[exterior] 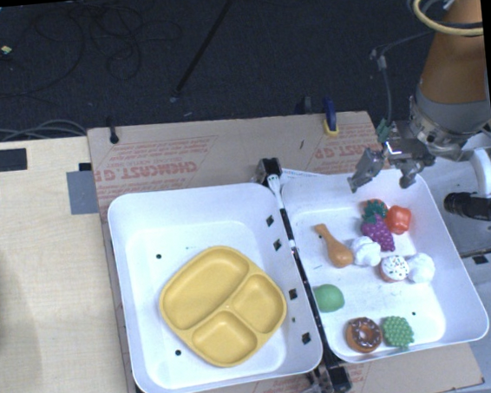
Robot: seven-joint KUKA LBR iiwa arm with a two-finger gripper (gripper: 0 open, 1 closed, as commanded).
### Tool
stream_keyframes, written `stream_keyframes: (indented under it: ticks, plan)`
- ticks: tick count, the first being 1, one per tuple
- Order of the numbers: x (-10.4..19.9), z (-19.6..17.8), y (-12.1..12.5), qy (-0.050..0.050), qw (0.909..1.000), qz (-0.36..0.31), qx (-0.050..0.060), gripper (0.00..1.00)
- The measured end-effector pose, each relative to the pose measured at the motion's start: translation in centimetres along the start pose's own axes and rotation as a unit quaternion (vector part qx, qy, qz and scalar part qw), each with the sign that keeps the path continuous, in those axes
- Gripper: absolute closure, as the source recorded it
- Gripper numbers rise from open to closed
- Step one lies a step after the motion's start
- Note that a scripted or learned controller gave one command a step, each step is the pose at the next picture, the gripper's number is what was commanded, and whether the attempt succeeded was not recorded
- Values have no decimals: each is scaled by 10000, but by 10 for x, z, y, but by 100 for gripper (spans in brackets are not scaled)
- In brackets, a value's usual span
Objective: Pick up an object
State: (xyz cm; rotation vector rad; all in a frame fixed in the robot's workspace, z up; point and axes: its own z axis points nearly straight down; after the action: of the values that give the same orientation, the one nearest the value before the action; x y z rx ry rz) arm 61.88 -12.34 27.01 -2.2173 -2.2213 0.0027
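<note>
Gripper (388,167) hovering upper right over right bin (466,299), fingers seemingly spread, empty — best descend squarely onto grapes (377,225), clear of tomato (398,218).

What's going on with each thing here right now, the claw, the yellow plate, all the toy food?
gripper: fingers spread, holding nothing, above right bin's far edge.
yellow tray: flat in left bin.
drumstick: lying down in right bin.
grapes: touching tomato.
donut: flat, beside broccoli.
green ball: alone.

Divided plate (223,305) in left bin (131,229); toy foods (369,252) in right bin (466,299); arm (448,48) perhaps above far corner.
</note>
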Motion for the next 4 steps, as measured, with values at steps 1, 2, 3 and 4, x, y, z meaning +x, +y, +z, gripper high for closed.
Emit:
stream_keyframes:
  ticks: [1, 2, 3, 4]
  plan:
    - [0, -10, 0, 4, 10000, -3, 4, 100]
    - [83, 56, -25, 16, 10000, -22, 40, 100]
    - [104, -89, -61, 4, 10000, -9, -76, 100]
    - [58, 71, -79, -5, 10000, 34, 79, 100]
